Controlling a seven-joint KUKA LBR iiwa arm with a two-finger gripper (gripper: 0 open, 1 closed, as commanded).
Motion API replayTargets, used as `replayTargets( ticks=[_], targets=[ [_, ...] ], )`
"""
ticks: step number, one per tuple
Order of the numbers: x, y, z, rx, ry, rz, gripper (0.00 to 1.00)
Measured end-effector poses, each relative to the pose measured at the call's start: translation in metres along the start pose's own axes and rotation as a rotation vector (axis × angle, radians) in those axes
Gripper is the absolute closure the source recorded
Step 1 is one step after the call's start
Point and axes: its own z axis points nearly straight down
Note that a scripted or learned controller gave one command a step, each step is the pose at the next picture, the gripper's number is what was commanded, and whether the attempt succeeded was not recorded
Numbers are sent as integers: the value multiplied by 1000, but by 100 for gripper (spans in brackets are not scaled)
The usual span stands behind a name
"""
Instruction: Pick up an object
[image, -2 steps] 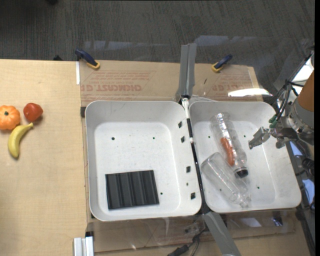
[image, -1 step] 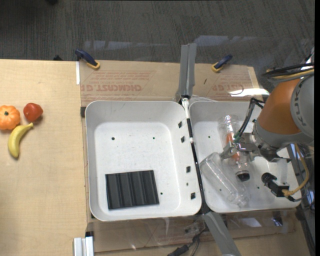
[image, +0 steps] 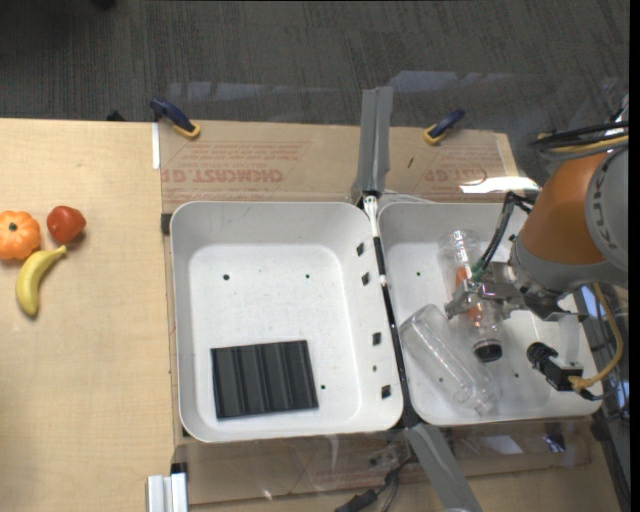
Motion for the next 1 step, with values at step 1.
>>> replayTargets(
  ticks=[1],
  targets=[
    [76, 86, -84, 24, 0, -1, 100]
  ],
)
